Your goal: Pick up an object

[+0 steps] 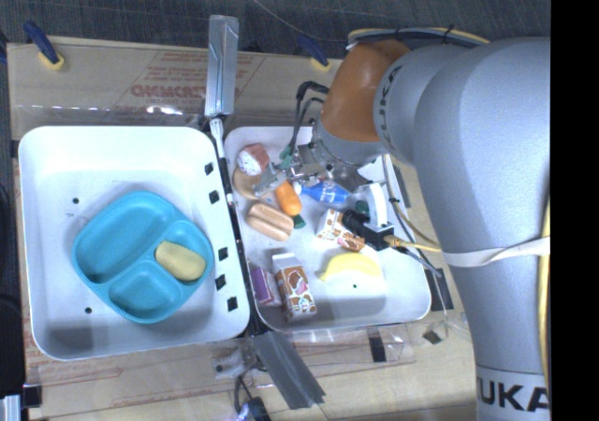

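My gripper (292,169) reaches down into the upper part of the right bin (412,302), under the arm's orange band. It hangs just above an orange carrot-like toy (288,198) and a hot dog (269,220). A round red-and-white item (250,160) lies just left of it. A blue bottle (327,193) and a small printed packet (341,230) rest to the right. Lower down lie a yellow lemon-like piece (351,267), a brown carton (294,286) and a purple item (261,283).
The left bin (37,223) holds a blue divided plate (112,255) with a yellow potato-like piece (181,260) in its right compartment. A grey divider (222,64) stands between the bins at the back. The large grey arm covers the right side.
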You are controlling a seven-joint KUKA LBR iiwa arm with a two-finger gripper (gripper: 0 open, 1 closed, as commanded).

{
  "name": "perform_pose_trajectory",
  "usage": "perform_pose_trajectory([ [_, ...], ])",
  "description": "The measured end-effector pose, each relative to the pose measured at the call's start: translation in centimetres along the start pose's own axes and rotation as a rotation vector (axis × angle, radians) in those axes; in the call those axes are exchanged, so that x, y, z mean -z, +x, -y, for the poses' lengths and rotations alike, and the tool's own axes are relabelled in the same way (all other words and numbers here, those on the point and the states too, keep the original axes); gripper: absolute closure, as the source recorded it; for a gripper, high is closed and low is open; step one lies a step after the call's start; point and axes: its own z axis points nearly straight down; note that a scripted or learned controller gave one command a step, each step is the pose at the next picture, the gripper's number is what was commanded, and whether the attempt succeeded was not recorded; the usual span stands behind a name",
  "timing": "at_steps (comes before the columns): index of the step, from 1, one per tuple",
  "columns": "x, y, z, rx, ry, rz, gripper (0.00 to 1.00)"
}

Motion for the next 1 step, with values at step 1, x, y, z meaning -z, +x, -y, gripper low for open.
perform_pose_trajectory([
  [1,-0.2,-1.89,-1.41,-0.261,0.003,-0.007,0.0],
])
